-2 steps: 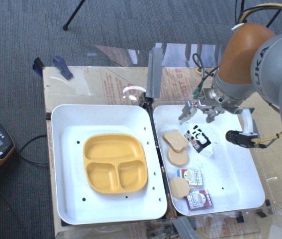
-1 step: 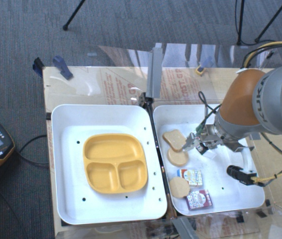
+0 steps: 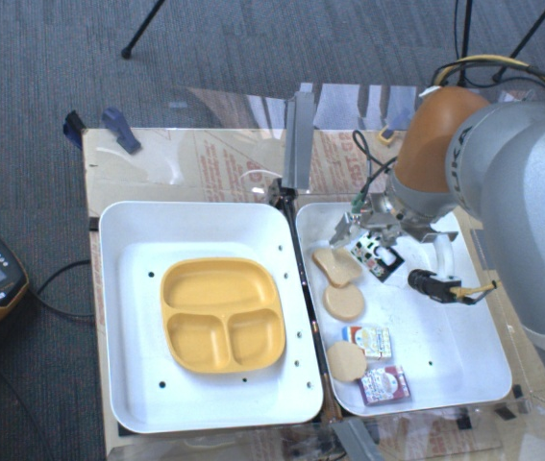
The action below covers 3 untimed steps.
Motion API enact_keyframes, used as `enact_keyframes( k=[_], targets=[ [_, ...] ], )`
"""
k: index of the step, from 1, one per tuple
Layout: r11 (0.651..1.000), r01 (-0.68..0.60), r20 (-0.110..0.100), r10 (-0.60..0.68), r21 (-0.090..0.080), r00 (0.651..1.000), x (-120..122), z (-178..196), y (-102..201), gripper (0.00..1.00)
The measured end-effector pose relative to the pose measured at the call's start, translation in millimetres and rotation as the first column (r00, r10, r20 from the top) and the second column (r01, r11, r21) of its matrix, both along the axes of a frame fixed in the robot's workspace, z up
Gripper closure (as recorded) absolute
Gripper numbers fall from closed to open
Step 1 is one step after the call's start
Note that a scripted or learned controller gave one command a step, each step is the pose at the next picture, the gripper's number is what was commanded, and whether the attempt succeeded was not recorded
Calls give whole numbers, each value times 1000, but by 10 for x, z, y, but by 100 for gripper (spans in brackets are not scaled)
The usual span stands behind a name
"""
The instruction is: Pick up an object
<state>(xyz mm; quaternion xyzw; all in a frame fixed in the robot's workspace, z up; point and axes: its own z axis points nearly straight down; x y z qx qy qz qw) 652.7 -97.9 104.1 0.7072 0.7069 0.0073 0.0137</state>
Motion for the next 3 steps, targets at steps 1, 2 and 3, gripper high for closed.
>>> enact_keyframes(
  k=[1, 2, 3],
  targets=[
    [1000, -6, 2, 6, 4, 1000, -435, -6, -254, 0],
    [1000, -2, 9, 2, -1, 1000, -1001, -10, -147, 0],
    [1000, 3, 12, -3, -2, 1000, -1564, -20, 47, 0]
  ],
)
